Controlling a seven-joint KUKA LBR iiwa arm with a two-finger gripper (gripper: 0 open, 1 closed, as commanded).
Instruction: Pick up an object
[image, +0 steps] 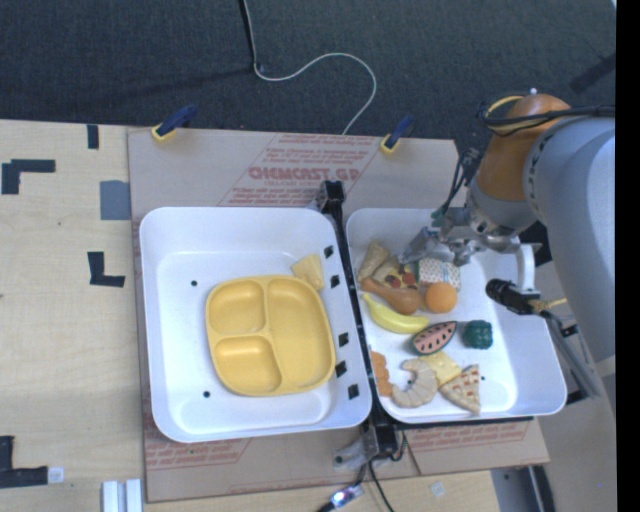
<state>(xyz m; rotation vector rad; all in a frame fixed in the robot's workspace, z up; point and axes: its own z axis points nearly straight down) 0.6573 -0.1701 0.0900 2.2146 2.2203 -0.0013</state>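
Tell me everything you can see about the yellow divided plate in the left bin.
The yellow divided plate is a rounded, square-ish tray that looks like smooth plastic. Raised ridges split it into three compartments: two at the top, one at the lower left. It lies flat, right side up, on the floor of the left bin, turned slightly. Nothing lies in it. A pale yellow wedge sits at its upper right corner, close to the rim or touching it.

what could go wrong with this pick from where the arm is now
The gripper hangs over the crowded upper part of the right bin, where the orange ball, banana and a brown toy food lie touching. It could close on two items or nudge one aside and come up with nothing.
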